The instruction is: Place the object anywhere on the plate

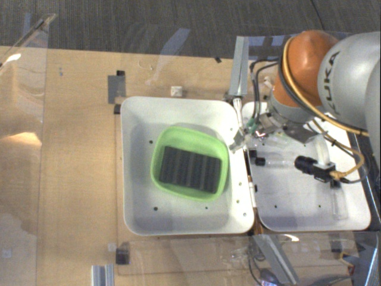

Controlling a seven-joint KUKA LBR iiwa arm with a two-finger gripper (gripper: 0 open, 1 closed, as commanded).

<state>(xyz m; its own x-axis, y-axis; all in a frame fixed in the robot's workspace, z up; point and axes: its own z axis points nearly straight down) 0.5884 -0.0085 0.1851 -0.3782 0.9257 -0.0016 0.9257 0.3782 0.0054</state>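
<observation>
My smooth grey arm shell [351,76] looks glossy. The lime-green plastic plate [189,168] shines; its dark ribbed insert [189,169] is matt. Both white plastic bins [178,219] look smooth on the pale wooden bench [65,159].

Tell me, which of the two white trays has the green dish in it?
The left shallow white bin holds the green square plate with the dark ridged insert; the right shallow white bin sits under the grey arm.

We saw a wooden bench [65,159] bearing two white bins, left [137,210] and right [309,216], side by side.
</observation>
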